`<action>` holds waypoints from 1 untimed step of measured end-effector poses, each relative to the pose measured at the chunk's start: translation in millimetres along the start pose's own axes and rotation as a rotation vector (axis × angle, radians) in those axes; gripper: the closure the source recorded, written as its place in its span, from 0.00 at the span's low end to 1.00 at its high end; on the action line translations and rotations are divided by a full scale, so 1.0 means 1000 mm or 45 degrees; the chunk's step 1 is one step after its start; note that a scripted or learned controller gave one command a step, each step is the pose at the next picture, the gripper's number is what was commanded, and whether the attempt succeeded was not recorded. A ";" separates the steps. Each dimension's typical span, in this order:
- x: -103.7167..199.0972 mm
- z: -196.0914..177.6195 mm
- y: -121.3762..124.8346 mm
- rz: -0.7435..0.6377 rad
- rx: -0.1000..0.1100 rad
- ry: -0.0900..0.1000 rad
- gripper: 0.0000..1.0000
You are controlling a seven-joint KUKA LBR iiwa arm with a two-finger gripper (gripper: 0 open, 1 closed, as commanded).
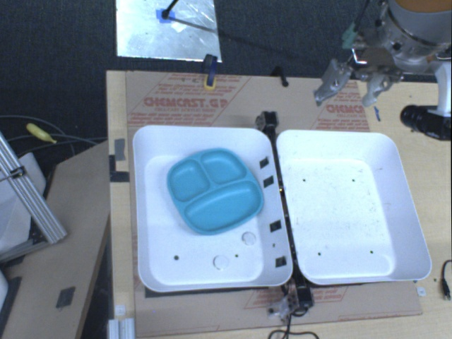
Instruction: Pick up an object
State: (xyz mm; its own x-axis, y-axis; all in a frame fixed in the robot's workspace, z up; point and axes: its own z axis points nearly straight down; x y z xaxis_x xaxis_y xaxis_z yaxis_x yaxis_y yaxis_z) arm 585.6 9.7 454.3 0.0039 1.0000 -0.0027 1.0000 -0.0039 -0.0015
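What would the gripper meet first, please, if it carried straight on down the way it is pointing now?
Probably the cardboard sheet just beyond the far rim of the right bin, since the gripper hangs above that strip and points down. Depth is unclear from this slanted view, so it might land on the rim itself.

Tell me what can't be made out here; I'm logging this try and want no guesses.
- End effector, camera view: fingers look spread with nothing between them, but motion blur softens the tips.
- Arm: cut off by the top and right edges.
- Blue divided plate in the left bin: its underside is hidden.
- Two small pale discs beside the plate: too small to identify.
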 end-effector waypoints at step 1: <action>-0.101 0.024 0.029 0.005 -0.002 -0.002 0.00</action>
State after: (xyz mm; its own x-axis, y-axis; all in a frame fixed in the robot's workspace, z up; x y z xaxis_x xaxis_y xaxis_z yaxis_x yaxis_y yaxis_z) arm 614.3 -91.8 430.8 0.0080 1.0000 -0.0044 1.0000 -0.0080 0.0004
